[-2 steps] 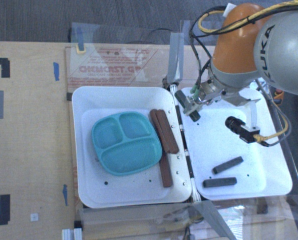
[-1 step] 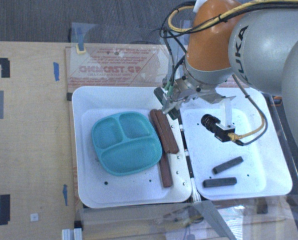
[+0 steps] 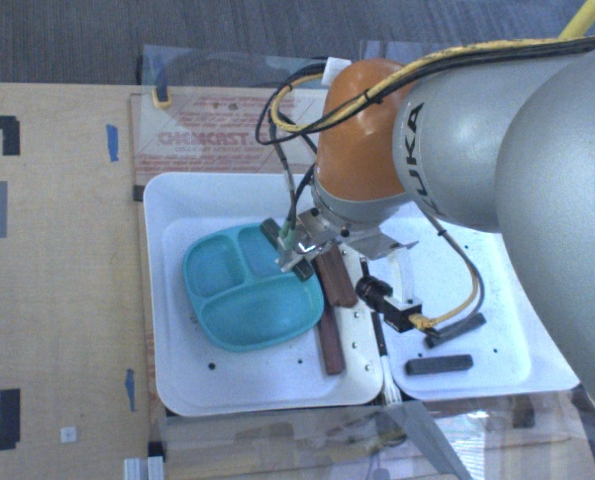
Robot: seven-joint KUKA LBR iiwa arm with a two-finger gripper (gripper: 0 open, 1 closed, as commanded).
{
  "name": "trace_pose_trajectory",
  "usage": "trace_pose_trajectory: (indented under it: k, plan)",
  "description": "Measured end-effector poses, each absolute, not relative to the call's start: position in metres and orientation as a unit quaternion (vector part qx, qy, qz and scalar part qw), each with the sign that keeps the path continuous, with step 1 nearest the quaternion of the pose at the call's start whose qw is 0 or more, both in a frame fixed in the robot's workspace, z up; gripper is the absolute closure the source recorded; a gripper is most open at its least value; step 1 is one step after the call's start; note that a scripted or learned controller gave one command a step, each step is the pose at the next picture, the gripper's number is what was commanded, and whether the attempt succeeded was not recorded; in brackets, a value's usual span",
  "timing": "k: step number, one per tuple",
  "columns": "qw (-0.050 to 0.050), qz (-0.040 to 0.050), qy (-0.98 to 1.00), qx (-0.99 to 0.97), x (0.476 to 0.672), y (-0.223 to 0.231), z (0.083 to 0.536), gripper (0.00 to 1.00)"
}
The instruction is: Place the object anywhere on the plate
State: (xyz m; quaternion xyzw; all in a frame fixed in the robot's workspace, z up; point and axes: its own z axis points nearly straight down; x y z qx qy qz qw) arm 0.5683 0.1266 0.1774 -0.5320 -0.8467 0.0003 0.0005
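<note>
Two shallow white bins are sitting side by side on the pale bench (image 3: 47, 268), a left bin (image 3: 167, 268) and a right bin (image 3: 492, 353). Nearest the camera, a black bar (image 3: 439, 364) is lying flat on the right bin's floor, well apart from the plate. Just beyond it, in the left bin, a brown bar (image 3: 331, 318) is lying lengthwise along the bin's right side, just beside the right rim of the teal divided plate (image 3: 247, 298), with its far end reaching up under the gripper (image 3: 299, 253). The gripper is hovering over the plate's right edge. Whether it is open, shut or gripping anything cannot be told from this angle. Behind it, the grey arm (image 3: 477, 138) with its orange band (image 3: 362, 138) is reaching in from the right, and a printed cardboard sheet (image 3: 207, 138) is lying beyond the bins.
</note>
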Motion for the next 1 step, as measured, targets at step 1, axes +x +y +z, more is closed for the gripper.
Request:
trace_pose_trajectory:
  k: [1]
  plan:
    - [0.000, 0.0000, -0.846, -0.532, 0.5686, 0.1260, 0.1777, 0.00]
